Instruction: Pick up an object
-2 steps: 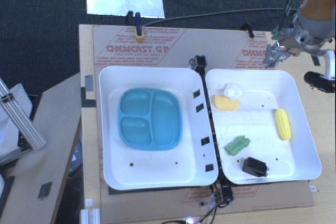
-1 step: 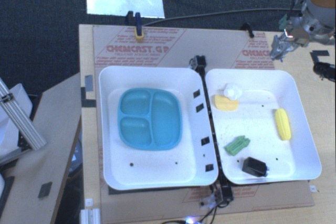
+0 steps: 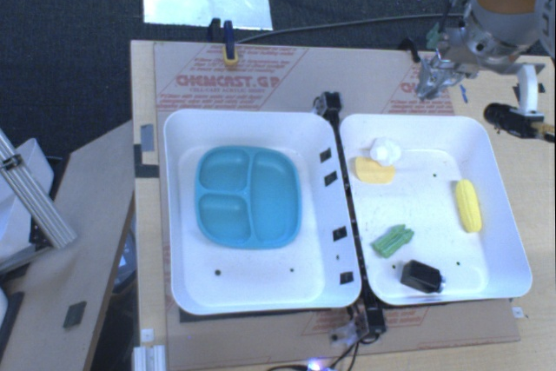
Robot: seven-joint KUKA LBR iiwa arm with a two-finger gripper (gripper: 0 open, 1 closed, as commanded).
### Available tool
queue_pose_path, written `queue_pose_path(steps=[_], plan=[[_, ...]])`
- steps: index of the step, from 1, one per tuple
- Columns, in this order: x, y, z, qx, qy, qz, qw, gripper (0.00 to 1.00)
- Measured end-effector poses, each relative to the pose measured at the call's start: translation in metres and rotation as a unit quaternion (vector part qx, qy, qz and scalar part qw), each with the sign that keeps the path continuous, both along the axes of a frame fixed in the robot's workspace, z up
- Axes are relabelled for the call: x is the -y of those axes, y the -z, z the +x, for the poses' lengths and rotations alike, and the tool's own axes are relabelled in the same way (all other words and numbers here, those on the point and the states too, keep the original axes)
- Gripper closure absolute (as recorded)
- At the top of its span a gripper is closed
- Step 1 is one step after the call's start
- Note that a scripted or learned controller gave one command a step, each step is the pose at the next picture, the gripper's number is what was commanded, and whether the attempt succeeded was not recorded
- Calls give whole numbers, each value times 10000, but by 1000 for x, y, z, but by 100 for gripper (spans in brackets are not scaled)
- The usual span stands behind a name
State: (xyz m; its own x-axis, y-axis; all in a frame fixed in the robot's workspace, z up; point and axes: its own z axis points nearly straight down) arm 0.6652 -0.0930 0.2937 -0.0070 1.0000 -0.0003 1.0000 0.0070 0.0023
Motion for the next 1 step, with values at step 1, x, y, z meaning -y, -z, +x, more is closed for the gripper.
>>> queue_pose_path(steps=[1], plan=[[-44, 21, 2, -3, -3, 2, 10000, 100]])
